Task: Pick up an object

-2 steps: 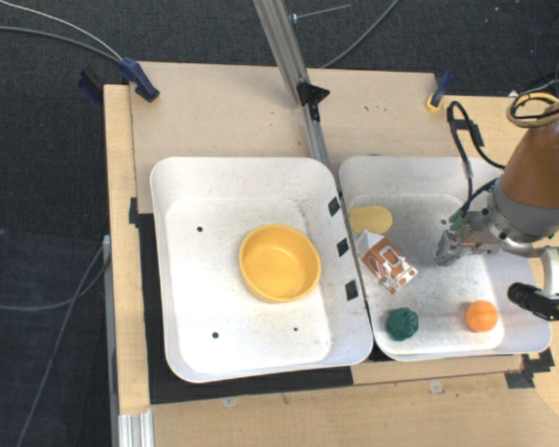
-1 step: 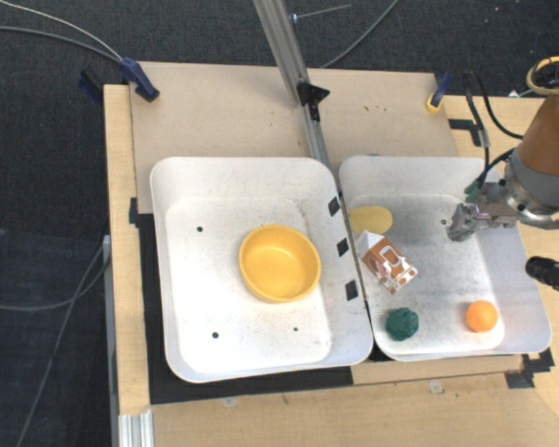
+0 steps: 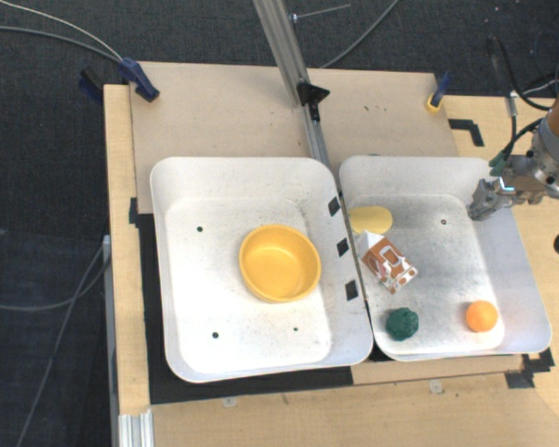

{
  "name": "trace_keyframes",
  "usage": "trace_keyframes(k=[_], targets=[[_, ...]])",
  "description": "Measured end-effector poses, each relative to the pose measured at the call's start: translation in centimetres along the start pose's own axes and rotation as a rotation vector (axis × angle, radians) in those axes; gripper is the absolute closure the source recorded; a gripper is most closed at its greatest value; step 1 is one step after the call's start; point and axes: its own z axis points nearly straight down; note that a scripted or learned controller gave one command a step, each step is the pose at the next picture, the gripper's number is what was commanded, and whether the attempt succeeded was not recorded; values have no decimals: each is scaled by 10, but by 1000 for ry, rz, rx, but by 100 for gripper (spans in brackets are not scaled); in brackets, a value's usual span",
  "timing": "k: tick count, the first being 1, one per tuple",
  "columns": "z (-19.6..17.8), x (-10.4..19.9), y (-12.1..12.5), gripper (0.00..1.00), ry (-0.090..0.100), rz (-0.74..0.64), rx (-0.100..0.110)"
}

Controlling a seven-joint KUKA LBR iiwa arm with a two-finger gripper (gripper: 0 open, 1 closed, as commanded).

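The right bin [image 3: 447, 329] holds a pale yellow lemon-like object [image 3: 371, 219], a small brown and white box [image 3: 388, 264], a dark green ball [image 3: 402, 323] and an orange ball [image 3: 482, 316]. In the left bin [image 3: 214, 347] sits a yellow bowl [image 3: 279, 263]. My gripper [image 3: 485, 200] hangs at the right bin's upper right corner, over its rim, well away from all the objects. Nothing shows between its tips.
A metal pole [image 3: 289, 45] slants down from the top to the gap between the bins. Blue clamps [image 3: 140, 77] and a yellow clip [image 3: 435, 101] sit at the board's corners. Cables run across the dark floor.
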Motion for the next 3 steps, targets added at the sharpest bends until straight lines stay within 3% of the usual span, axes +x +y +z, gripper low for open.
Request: trace_keyframes(k=[1, 2, 3], targets=[[-32, 0, 2, 100, 0, 0, 3], [-35, 49, 6, 100, 6, -4, 13], [-26, 96, -6, 100, 10, -3, 26]])
